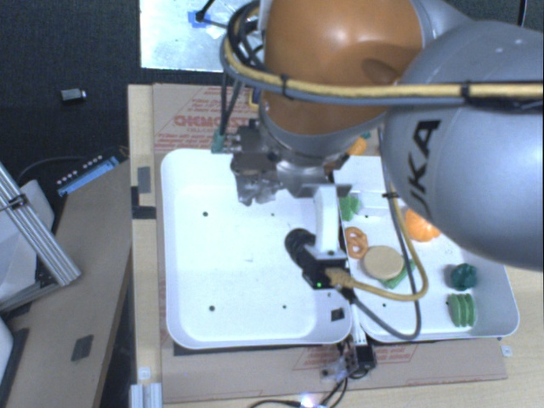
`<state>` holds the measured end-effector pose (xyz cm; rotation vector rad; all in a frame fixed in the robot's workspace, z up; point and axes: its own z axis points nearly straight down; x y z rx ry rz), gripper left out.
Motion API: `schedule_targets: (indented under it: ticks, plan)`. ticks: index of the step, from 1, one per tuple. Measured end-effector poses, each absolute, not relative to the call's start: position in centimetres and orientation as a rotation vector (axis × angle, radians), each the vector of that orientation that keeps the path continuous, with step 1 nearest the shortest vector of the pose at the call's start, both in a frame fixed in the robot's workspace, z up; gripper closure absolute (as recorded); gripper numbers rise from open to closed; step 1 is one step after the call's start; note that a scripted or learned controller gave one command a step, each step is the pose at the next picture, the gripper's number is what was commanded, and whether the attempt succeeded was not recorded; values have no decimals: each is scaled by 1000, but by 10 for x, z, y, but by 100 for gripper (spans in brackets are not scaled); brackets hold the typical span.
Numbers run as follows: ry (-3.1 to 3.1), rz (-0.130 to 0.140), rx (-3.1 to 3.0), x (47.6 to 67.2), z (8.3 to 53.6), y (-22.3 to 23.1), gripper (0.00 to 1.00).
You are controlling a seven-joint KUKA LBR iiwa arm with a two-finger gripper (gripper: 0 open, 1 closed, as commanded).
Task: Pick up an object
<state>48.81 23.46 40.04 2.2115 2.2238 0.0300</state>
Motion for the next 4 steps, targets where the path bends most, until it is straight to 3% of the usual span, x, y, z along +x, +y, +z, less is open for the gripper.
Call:
schedule_targets:
  ticks: [1, 2, 3, 4]
  plan:
    - [2225, -15, 2223, 485, 276, 234, 100]
    - [2225, 4, 2217, 496, 296, 235, 100]
    - [2219, 10, 2219, 549, 325, 234, 100]
    - [2226, -14, 2223, 520, 226, 234, 100]
